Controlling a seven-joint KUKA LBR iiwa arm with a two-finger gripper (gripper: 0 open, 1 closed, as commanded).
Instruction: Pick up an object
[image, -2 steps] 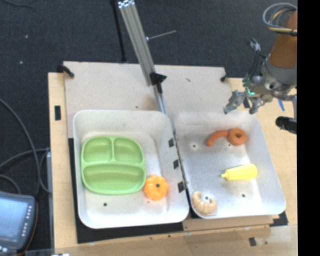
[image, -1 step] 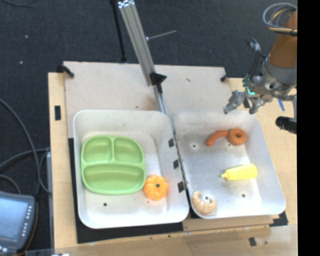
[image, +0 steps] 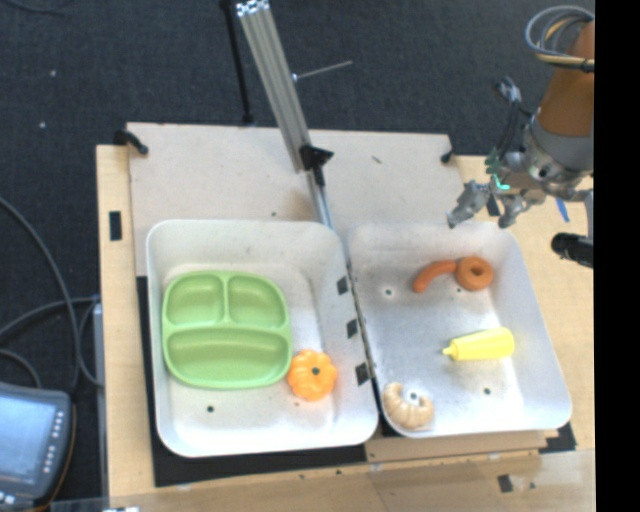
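Observation:
My gripper (image: 484, 210) hangs above the far edge of the right bin (image: 520, 400), its fingers spread open with nothing between them. Below it in that bin lie an orange sausage (image: 434, 274) touching a brown doughnut (image: 474, 273). A yellow corn-like piece (image: 481, 346) rests nearer the middle. A tan braided bun (image: 409, 406) sits at the front left corner. In the left bin (image: 190, 430), an orange pumpkin (image: 313, 375) stands beside a green divided plate (image: 226, 329).
A slanted metal strut (image: 285, 95) rises from the bench behind the gap between the two bins. Black clips (image: 350, 328) line the seam between them. A monitor (image: 30, 440) sits off the bench at the lower left.

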